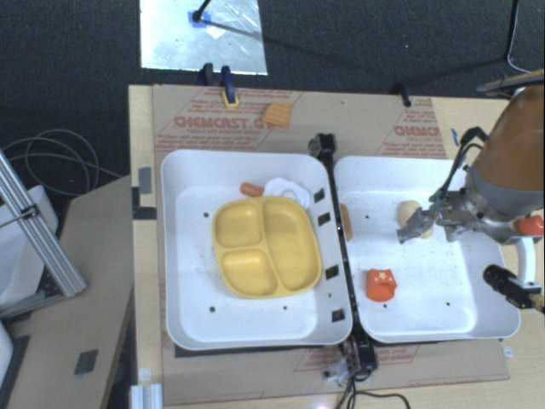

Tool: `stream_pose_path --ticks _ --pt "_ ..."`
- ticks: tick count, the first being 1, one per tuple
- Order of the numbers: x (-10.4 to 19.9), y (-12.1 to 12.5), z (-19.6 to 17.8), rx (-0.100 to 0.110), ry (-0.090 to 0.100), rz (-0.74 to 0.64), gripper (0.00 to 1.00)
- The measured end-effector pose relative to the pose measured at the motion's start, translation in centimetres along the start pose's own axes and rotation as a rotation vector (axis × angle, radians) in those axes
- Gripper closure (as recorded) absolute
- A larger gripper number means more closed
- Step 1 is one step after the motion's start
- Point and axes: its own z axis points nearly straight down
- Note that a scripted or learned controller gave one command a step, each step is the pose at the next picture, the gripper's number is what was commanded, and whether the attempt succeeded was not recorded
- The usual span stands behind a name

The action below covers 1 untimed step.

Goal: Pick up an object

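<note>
In the right bin (443,313), the hand (417,227) is hanging low near the back, and I cannot tell how it is set. A small tan thing (409,210) is sitting just beside it. An orange cup (381,284) is lying nearer the front. A yellow plate (266,247) is resting in the left bin (183,313).

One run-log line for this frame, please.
gripper over right bin | beside tan object | orange cup untouched | nothing held
</note>
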Motion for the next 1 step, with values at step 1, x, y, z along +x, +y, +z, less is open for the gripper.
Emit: stream_pose_path --ticks 1 --pt "3.14 -4.05 11.21 0.012 0.004 0.001 0.0"
